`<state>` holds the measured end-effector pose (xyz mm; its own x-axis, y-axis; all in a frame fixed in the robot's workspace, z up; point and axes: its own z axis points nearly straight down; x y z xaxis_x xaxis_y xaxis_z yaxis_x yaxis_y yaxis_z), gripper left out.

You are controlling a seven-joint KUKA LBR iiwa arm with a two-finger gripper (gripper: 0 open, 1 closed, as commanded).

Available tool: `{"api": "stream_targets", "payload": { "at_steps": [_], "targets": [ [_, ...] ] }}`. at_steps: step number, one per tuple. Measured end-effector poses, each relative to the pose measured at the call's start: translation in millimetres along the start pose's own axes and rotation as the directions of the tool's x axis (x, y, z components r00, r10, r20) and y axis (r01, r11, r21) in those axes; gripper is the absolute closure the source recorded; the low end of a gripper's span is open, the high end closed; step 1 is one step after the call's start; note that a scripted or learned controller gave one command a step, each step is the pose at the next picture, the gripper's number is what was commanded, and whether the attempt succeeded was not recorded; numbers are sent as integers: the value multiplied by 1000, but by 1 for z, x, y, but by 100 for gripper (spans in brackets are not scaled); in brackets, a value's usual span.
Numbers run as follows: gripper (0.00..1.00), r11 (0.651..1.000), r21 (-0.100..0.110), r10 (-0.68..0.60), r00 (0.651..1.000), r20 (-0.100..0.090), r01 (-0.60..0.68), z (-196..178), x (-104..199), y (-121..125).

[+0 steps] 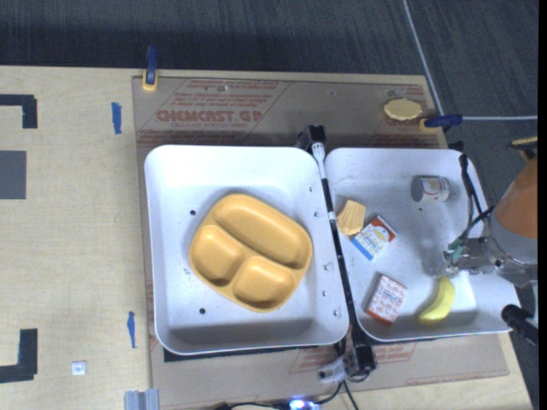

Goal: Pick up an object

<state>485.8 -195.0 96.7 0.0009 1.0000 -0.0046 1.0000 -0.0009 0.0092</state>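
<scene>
The right bin (402, 171) holds a yellow banana (438, 301) near its front right corner. Left of the banana lies a red and white box (386, 298). Further back sit a blue, white and orange carton (373, 237) and a pale yellow wedge (350, 216). A small grey can (430, 188) lies toward the back. My gripper (462, 255) reaches in from the right edge and sits low over the bin, just behind the banana's upper tip and right of the carton.
The left bin (171, 178) holds a large yellow divided tray (249, 250). A yellow disc (402, 109) lies on the cardboard behind the right bin. A black cable (475, 202) runs along the right bin's far side. Blue clamps (150, 67) hold the cardboard.
</scene>
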Motion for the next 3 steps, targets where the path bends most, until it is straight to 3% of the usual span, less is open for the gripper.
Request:
{"api": "stream_targets", "payload": {
  "at_steps": [1, 3],
  "targets": [
    [100, 1000, 7, -3, 1000, -4, 3, -76, 80, -5],
    [100, 1000, -3, -3, 1000, -1, 3, -97, 79, -1]
  ]
}}
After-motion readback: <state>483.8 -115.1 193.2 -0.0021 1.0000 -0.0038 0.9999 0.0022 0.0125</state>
